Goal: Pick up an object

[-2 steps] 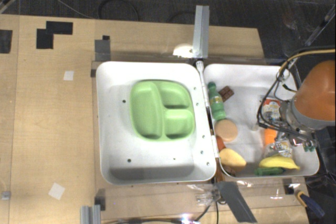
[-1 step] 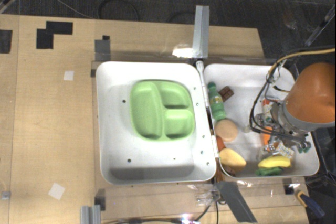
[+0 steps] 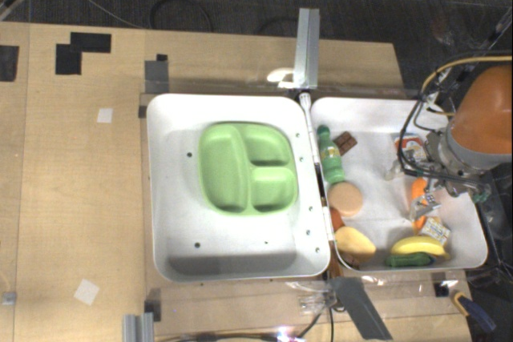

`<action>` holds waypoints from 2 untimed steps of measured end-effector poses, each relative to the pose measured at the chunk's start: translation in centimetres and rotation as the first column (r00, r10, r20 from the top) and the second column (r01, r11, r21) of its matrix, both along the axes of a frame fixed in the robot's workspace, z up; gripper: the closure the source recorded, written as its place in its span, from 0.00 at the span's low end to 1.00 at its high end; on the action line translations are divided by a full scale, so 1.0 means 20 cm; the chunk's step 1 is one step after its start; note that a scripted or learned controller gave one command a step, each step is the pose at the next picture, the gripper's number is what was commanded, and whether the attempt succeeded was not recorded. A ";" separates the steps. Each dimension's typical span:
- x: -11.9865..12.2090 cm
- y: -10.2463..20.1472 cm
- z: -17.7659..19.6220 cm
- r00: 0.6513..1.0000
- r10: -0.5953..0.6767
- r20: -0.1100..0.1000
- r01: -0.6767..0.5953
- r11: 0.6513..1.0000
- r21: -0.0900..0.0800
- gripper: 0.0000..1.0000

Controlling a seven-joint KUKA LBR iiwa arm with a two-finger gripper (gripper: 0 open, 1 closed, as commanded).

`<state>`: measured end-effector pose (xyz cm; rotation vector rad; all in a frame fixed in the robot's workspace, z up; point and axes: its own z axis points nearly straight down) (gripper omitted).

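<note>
While the arm (image 3: 481, 120) reaches in over the right bin (image 3: 377, 112), its end effector (image 3: 425, 200) is seen low near that bin's right side, above a small packet (image 3: 434, 229); whether it is clenched or released cannot be told. A banana (image 3: 418, 247), green bottle (image 3: 329, 158) and lemon (image 3: 354, 240) are seen there too. A green divided tray (image 3: 246, 166) is seen in the left bin (image 3: 172, 196).

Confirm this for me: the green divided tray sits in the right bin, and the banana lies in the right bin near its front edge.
Not quite. The camera view shows the green divided tray in the left bin, not the right one. The rest stands: the banana lies in the right bin near its front edge.
</note>
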<state>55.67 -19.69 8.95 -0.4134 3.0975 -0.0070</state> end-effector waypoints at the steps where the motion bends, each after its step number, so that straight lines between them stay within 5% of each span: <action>1: -0.20 0.16 0.01 0.992 -0.125 0.003 0.125 0.992 0.000 0.00; 2: -0.15 -0.05 0.12 0.997 -0.075 -0.010 0.075 0.997 0.001 0.00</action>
